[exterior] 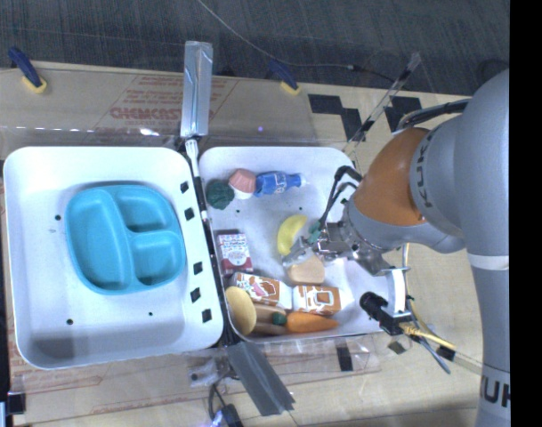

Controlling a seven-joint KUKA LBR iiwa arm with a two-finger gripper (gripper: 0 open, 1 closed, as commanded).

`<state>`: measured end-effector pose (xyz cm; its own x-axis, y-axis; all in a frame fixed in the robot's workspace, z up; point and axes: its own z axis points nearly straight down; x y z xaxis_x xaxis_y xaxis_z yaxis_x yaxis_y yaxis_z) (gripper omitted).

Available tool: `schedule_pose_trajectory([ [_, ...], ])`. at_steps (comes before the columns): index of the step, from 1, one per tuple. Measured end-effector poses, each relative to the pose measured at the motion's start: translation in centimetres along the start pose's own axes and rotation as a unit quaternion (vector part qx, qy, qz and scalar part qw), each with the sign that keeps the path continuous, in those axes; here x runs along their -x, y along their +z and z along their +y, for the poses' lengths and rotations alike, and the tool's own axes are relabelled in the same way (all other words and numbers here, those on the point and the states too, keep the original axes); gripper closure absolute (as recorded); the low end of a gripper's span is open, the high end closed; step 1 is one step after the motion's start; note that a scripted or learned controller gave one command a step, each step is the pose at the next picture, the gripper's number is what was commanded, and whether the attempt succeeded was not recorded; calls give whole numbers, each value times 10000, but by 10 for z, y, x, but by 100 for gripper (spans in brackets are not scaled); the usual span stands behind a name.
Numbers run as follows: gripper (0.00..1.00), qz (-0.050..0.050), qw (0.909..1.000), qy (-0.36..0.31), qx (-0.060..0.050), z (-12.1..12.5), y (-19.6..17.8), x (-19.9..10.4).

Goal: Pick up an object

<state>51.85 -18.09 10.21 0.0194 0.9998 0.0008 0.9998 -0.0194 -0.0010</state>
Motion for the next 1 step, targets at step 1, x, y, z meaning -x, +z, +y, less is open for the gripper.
schedule_pose_trajectory([
  [1, 100, -2, 9918, -1276, 16, 67, -89, -85],
])
